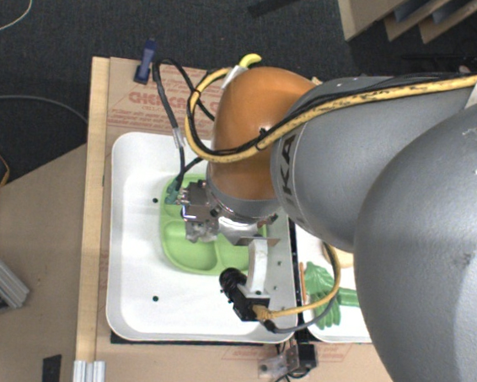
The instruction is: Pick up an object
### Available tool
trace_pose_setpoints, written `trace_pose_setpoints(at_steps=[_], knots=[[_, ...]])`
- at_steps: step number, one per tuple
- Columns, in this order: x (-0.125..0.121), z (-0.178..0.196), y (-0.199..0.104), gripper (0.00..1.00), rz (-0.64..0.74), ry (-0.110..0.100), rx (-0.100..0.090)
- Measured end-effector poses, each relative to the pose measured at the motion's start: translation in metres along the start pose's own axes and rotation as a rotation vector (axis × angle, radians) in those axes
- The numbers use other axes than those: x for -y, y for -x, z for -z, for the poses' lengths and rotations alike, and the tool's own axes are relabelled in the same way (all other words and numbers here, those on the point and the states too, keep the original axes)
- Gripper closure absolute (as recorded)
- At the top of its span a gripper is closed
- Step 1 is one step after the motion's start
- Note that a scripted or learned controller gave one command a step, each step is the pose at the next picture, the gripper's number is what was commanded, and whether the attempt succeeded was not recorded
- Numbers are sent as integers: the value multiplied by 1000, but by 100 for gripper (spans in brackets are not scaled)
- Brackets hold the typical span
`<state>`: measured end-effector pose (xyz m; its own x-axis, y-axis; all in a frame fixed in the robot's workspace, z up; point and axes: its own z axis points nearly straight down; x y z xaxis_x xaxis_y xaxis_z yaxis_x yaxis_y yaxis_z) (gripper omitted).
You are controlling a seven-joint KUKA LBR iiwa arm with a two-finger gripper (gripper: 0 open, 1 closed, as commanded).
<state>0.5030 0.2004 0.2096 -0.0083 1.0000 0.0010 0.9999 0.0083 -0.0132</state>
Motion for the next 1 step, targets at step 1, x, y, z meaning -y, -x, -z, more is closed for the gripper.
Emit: trace_pose_setpoints(at_steps=[1], knots=[[-27,163,-9,100,-6,32,-7]])
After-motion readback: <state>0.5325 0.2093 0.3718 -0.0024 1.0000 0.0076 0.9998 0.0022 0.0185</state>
